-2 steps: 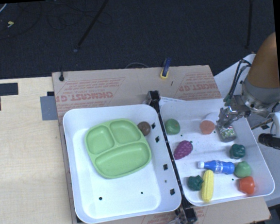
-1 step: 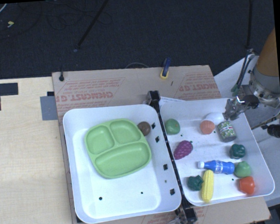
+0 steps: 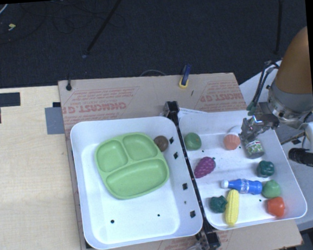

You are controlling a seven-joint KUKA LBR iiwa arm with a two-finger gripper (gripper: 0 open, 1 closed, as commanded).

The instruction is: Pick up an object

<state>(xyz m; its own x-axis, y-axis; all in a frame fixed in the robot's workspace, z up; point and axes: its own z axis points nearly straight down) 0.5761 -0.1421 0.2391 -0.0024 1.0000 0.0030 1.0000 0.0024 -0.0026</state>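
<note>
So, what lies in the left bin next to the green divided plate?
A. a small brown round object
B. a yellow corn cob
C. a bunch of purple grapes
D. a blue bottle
A: the small brown round object sits at the right rim of the green divided plate in the left bin, while the corn, bottle and grapes all lie in the right bin.

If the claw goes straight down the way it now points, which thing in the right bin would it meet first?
Most likely the small grey-green object right under the claw, near the right bin's back corner. The orange ball lies just beside that line, so it may be brushed. Depth is hard to judge from this slanted view.
</note>
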